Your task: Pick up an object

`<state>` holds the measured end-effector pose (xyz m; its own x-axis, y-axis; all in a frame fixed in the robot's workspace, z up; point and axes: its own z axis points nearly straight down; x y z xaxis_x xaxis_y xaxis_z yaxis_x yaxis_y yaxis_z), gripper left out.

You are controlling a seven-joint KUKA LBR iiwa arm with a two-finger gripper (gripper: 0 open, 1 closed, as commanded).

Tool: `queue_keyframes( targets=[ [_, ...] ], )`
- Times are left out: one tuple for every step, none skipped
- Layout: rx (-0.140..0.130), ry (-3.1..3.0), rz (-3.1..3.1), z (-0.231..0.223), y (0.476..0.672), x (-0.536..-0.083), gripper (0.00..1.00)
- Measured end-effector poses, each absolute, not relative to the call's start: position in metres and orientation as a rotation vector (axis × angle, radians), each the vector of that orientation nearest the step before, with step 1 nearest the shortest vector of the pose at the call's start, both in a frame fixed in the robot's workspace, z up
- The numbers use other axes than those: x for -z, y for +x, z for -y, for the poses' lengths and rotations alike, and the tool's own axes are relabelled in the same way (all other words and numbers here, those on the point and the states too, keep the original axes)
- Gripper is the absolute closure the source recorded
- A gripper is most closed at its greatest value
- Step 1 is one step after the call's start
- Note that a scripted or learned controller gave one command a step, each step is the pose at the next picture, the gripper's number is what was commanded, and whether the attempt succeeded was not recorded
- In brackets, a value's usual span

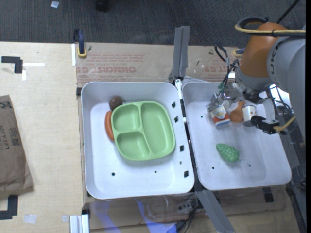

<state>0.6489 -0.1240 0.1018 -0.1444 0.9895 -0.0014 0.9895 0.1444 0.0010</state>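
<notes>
The green knobbly toy [227, 152] lies loose in the right bin [252, 171], nearest you. Beyond it, the tool [221, 102] sits low over a small carton [221, 117], with an orange piece [236, 116] and a white cup [248, 112] crowded beside that carton. You cannot tell its opening. Expect it to nudge neighbours or close on two things.

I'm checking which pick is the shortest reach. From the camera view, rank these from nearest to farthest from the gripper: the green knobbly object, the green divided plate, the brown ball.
Measured from the gripper, at the back of the right bin:
1. Green knobbly object, same bin, toward the front.
2. Green divided plate, in the left bin.
3. Brown ball, beyond the plate's far-left corner.
</notes>
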Motion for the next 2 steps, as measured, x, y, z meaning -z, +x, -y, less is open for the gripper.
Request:
queue_keyframes(
  targets=[
    [0.0, 1.986, -2.431, 0.129, 0.659, -0.093, 1.0],
    [-0.001, 2.086, -2.347, 0.047, 0.659, -0.192, 1.0]
  ],
)
